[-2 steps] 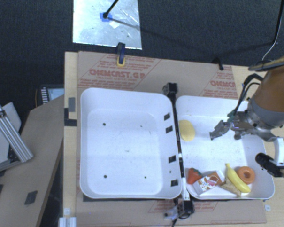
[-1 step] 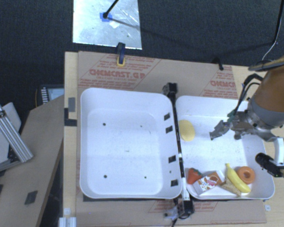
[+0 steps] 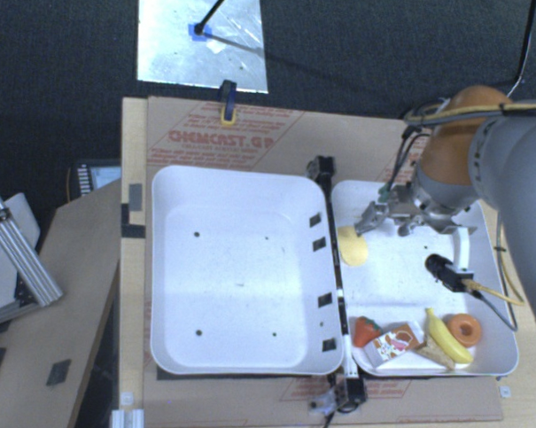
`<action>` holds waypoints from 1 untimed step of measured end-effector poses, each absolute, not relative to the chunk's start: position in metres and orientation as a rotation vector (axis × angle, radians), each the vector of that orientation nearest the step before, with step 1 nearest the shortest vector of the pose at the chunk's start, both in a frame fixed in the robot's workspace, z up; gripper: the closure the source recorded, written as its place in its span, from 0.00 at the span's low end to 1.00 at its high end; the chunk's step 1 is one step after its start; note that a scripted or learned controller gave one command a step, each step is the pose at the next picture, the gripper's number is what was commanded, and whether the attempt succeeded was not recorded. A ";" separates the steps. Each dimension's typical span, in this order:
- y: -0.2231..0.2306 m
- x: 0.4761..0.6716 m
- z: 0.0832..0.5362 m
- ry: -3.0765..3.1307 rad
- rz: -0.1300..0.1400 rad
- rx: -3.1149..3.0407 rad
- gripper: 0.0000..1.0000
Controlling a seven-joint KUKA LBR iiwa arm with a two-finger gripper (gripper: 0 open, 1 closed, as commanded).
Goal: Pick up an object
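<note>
Hand (image 3: 374,219) hangs over the right bin (image 3: 399,268), just beside the pale yellow lemon-like object (image 3: 353,247); I cannot tell how it stands. From that bin, I see the left bin (image 3: 239,269) touching its left side. Both sit on brown cardboard (image 3: 222,137) printed "CHEMCAST GP" in red, laid on the bench (image 3: 130,114). Along the right bin's near edge lie a banana (image 3: 446,335), an orange slice (image 3: 463,330) and a small packet (image 3: 392,344). Beyond the bench I see dark carpet (image 3: 62,67) bearing a silvery sheet (image 3: 203,37).

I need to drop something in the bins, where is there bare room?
The left bin has bare floor wall to wall. In the right bin, the near corner is crowded around the banana; a bare patch lies between it and the lemon.
</note>
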State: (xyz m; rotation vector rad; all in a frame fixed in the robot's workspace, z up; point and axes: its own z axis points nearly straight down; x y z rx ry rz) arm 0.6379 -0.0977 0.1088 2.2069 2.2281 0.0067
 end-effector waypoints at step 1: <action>-0.100 0.635 0.123 2.224 0.005 2.213 1.00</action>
